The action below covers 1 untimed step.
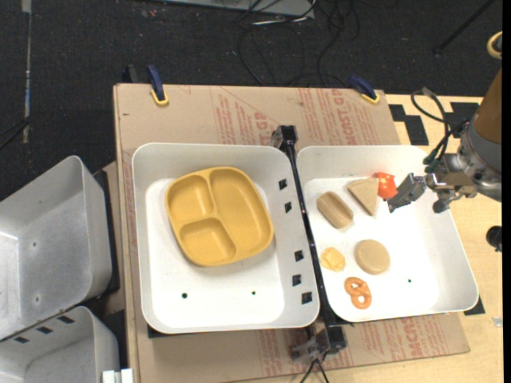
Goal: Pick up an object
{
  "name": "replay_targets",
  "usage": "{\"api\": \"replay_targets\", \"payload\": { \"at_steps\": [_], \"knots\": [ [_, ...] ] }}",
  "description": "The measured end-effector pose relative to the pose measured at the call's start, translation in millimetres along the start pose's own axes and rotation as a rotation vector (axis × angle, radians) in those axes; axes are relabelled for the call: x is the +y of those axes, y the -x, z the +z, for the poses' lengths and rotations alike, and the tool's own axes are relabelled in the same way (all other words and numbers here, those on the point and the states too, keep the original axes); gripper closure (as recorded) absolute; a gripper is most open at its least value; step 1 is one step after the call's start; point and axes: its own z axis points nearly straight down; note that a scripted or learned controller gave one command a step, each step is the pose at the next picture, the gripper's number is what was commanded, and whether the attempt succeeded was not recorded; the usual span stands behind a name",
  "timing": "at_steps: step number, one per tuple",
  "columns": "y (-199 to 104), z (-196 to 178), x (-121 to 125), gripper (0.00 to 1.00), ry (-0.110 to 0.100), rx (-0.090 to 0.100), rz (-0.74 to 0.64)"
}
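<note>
Inside the left bin [152, 238] sits a yellow tray [218, 215] with three parts. Over in the right bin [447, 246] lie a bread roll [335, 210], a tan wedge [364, 195], a small red piece [386, 184], a round cookie [372, 256], a yellow bit [333, 258] and a pretzel [358, 291]. From the right, the gripper [421, 195] hangs over this bin just beside the red piece, fingers spread wide and holding nothing.
</note>
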Motion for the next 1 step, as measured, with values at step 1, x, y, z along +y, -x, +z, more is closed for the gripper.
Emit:
{"api": "replay_targets", "payload": {
  "at_steps": [1],
  "knots": [
    [-0.4,-5.5,1.8,0.0,0.011,-0.002,-0.003]
  ]
}}
